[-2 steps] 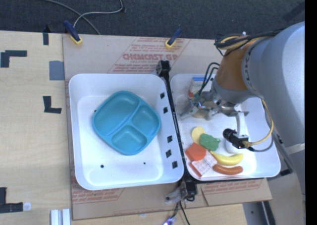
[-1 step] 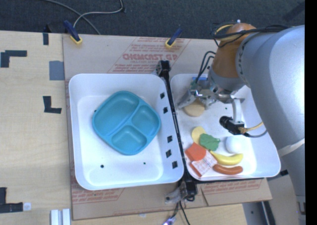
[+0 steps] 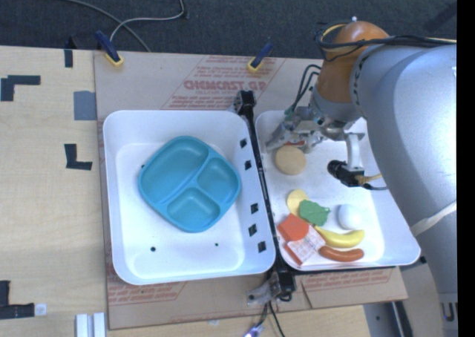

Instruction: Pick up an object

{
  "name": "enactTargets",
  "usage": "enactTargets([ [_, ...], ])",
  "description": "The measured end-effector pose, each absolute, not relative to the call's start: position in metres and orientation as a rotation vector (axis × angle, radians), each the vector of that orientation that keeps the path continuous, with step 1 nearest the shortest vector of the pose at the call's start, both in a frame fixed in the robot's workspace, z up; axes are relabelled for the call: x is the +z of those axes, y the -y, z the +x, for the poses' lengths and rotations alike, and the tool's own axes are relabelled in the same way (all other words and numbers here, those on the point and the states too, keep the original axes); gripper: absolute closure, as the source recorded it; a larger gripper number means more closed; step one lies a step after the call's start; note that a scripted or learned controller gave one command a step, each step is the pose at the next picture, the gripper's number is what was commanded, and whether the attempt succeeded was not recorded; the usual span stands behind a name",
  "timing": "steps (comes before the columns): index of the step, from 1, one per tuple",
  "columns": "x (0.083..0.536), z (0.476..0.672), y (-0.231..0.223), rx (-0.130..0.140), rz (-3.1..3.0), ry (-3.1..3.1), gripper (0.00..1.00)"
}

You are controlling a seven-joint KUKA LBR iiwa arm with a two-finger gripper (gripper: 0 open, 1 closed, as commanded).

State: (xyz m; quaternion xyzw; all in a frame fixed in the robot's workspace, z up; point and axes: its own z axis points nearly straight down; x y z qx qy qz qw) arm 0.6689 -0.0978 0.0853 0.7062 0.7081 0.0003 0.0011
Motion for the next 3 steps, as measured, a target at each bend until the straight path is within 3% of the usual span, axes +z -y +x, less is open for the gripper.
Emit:
enactTargets([
  [3, 0.0854, 0.6688, 0.1018, -0.002, 2.217, -2.222, 0.00],
])
